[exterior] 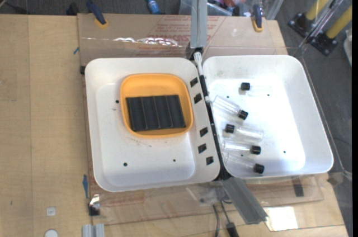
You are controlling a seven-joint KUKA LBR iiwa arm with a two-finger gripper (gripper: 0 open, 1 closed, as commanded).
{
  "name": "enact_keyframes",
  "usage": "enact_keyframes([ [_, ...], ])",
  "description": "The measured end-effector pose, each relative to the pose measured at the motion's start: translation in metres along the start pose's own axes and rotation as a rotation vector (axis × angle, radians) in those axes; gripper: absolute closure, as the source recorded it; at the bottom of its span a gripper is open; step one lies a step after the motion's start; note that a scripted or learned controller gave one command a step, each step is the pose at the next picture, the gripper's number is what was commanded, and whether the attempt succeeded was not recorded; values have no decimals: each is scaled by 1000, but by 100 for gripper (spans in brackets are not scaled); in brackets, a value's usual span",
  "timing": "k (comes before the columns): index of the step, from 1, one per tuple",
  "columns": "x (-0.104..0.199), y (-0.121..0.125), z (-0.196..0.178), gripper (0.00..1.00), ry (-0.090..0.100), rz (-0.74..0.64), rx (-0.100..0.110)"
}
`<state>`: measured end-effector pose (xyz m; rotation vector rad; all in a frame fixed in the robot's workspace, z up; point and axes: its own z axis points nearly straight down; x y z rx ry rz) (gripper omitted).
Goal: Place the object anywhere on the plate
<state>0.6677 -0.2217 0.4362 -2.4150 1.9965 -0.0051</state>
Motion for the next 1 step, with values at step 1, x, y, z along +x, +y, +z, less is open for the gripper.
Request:
enact_keyframes([
  [1,-6,-1,0,100,-1,-368,-1],
])
